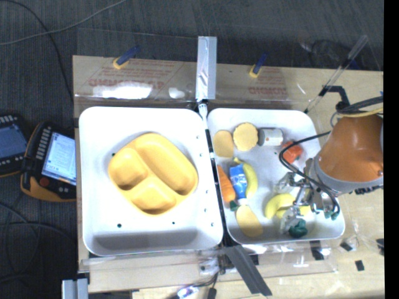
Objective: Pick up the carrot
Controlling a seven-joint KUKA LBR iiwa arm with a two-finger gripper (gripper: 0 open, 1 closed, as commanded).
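The carrot [225, 186] is a short orange piece lying along the left wall of the right bin [324, 229], beside a blue packet [238, 180]. My gripper [294, 205] hangs low in the front right part of that bin, well to the right of the carrot. It sits over a yellow lemon-like piece [277, 204] and a dark green item [298, 230]. The orange band of the arm [352, 149] rises behind it. Nothing can be seen held.
The right bin also holds a banana [251, 177], two round tan pieces [245, 136] [224, 143], a white cylinder [272, 136], a red item [292, 152] and a yellow piece [250, 220]. A yellow divided dish [153, 172] lies in the left bin [93, 229].
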